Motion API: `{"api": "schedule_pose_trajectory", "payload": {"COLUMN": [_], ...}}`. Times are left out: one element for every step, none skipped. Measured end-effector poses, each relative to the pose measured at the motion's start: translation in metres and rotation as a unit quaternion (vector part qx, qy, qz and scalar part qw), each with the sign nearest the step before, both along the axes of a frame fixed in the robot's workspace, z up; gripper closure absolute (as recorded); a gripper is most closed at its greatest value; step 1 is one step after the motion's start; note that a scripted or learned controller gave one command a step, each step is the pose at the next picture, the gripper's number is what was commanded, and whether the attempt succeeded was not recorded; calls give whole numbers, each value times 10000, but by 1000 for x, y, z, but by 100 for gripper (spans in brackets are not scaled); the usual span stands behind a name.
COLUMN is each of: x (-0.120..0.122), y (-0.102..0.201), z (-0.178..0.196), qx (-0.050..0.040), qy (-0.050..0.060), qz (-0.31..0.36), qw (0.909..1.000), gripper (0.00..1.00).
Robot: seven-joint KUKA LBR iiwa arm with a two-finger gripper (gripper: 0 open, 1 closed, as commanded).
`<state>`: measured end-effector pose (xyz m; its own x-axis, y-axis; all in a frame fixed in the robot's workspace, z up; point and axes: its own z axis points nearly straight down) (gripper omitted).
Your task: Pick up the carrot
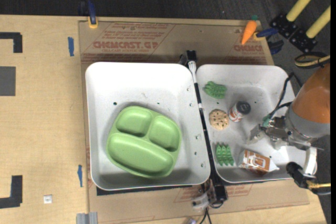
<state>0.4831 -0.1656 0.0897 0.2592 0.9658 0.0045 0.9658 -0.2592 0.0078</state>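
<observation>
Nearest the camera, along the right bin's (247, 72) front wall, lie a brown packet (258, 162) and a green ridged piece (224, 154); the gripper (261, 131) hangs just above that bin's floor on the right side, and whether its jaws are spread or pressed together I cannot tell; further back sit a cookie (219, 119), a small jar (238, 111) and another green piece (215, 89); the left bin (105, 81) holds a green divided tray (144, 140); the carrot (249, 31) lies beyond both bins on the tabletop (47, 86), near the right bin's far corner; it looks light, stiff and smooth, likely a toy; take it across the thicker orange middle, not the tapered tip.
</observation>
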Motion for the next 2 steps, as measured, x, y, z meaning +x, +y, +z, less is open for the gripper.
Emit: {"api": "schedule_pose_trajectory", "payload": {"x": [1, 15], "y": [55, 23], "z": [1, 1], "qx": [-37, -67], "qy": [-41, -58], "qz": [-1611, 2996], "qw": [9869, 9540], "gripper": [0, 0]}}
